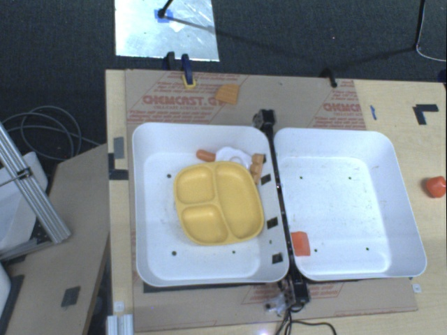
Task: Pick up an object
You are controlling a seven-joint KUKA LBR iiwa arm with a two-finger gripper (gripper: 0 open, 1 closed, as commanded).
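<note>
A yellow three-compartment plate [217,203] lies in the middle of the left bin [155,257]. Behind it, near the bin's back wall, are a small orange carrot-like piece [206,155], a white object [232,156] and a small tan block [257,163]. An orange-red block [300,243] rests at the front left corner of the right bin [391,187].
A tan block [227,93] lies on the cardboard behind the left bin. A small orange object [435,186] sits on the bench at the far right. Black clips [265,119] hold the seam between the bins. Cables and a metal frame stand at left.
</note>
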